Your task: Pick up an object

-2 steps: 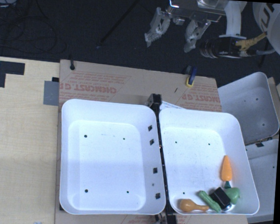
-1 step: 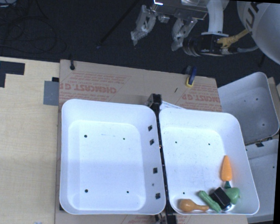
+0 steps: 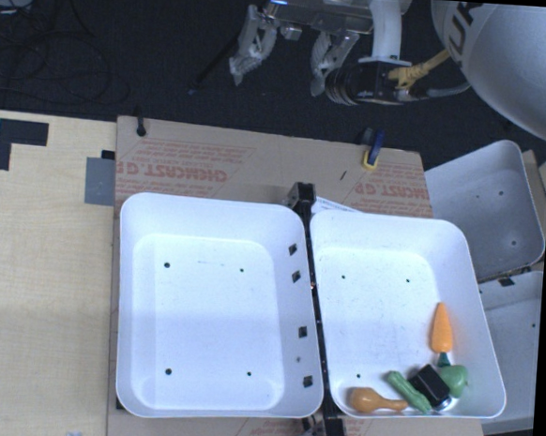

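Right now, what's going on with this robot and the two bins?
The arm's claw hangs above the dark area behind the bench, fingers spread and holding nothing. It is away from both bins. The right bin has a few small toys bunched in its near right corner: an orange carrot, a green piece, a black block and an orange gourd shape. Nothing has been picked up.

Both bins look like smooth white plastic with a soft sheen. Under them, a matt brown cardboard sheet with red print. Bench top: pale wood grain, matt. Gripper fingers: dull grey metal
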`<state>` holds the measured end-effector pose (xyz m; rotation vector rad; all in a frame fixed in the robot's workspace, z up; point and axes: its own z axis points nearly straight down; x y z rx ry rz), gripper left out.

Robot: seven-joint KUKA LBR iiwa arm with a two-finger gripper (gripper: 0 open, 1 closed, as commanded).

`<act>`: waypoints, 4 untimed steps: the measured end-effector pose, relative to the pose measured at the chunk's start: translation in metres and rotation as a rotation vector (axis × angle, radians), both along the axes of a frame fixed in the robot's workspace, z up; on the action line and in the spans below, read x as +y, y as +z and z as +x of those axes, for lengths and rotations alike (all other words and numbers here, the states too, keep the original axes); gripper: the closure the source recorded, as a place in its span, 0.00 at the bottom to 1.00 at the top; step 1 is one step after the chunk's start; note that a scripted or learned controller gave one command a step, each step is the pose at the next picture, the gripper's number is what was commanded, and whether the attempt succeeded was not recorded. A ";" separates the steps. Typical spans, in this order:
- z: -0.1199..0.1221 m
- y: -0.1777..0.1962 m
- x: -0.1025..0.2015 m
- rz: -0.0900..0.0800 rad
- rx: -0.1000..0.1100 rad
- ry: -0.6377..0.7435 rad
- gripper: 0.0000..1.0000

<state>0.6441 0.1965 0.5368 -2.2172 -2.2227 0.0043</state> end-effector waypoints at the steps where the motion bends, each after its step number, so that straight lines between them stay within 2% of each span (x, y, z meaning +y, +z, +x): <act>1: 0.000 0.000 0.029 0.000 0.000 0.000 0.00; 2: 0.000 0.009 0.030 -0.002 0.003 0.004 1.00; 3: 0.000 0.000 -0.051 -0.003 0.003 -0.010 1.00; 4: 0.000 0.000 -0.028 0.000 0.000 -0.001 1.00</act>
